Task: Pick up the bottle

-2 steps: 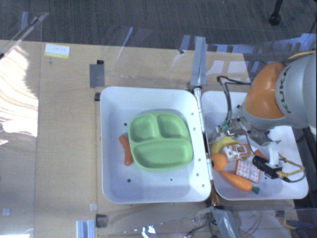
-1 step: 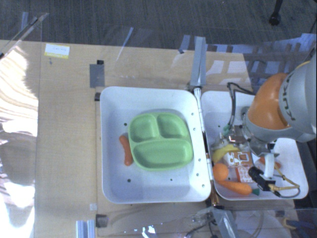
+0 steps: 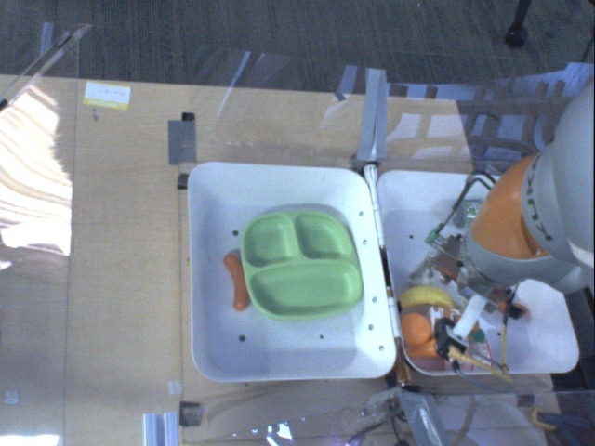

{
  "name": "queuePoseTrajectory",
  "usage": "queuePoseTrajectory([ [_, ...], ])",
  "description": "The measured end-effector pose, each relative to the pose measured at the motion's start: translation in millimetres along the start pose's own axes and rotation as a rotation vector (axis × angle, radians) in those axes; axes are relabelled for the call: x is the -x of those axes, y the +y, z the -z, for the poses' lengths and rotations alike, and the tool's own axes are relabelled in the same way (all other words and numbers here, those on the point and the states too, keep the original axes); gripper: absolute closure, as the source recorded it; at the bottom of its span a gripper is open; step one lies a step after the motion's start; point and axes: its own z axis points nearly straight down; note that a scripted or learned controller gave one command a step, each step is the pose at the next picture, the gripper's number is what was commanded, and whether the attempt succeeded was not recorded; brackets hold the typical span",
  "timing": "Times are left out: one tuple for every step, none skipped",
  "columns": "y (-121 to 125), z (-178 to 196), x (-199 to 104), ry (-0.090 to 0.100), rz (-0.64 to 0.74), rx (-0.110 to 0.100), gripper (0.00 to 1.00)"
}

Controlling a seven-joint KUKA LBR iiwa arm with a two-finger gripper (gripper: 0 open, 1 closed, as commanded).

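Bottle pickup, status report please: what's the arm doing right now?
Gripper low in right bin, fingers unreadable. Bottle not identifiable. Banana and orange crowd beside it. Green tray in left bin.

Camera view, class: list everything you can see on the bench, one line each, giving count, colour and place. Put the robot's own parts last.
Bins: two, white, side by side on the bench.
Divided plate: one, green, in the left bin.
Carrot-like piece: one, orange, left bin, against the plate's left edge.
Banana: one, yellow, right bin.
Orange fruit: one, orange, right bin, below the banana.
Label: one, yellow, bench's far left.
Arm: one, grey with orange band, over the right bin.
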Motion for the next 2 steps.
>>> queuePoseTrajectory([
  [83,-4,-56,-0.003,0.178,-0.008,0.00],
  [130,-3,-96,-0.024,-0.393,-0.052,0.00],
])
